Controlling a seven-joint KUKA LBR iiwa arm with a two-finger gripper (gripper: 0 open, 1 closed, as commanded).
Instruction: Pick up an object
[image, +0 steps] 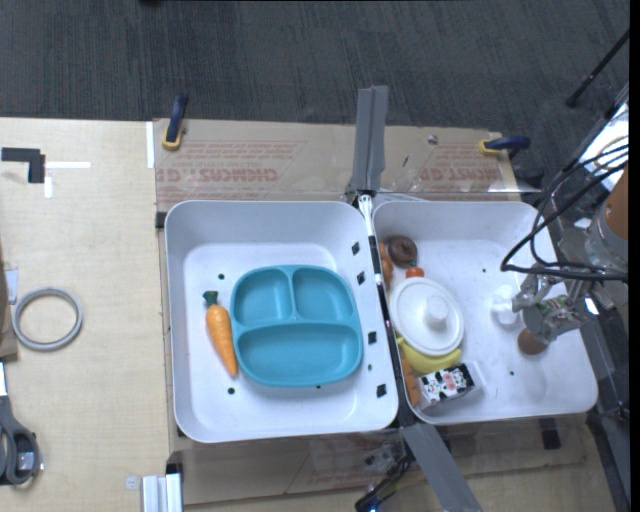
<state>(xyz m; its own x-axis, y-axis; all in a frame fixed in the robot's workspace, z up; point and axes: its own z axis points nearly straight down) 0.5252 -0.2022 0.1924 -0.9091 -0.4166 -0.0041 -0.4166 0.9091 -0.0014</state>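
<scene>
**Desk:** Where does the arm stand?

**Photographer:** The gripper (545, 312) sits low over the right bin (570, 385), near its right wall. A small brown object (532, 343) lies just below the fingertips, and a small white object (503, 307) just to their left.

**Desk:** Holding anything?

**Photographer:** I cannot tell how far the fingers are spread; cables and metalwork blur them, and nothing shows between them.

**Desk:** So which step?

**Photographer:** The approach to a grasp, by my reading. The next move calls for centring on one piece, then closing and lifting straight.

**Desk:** Other candidates?

**Photographer:** A yellow pot with a white lid (430, 318) by the divider; a carrot (221, 335) beside a teal divided plate (296, 326) in the left bin (190, 400).
</scene>
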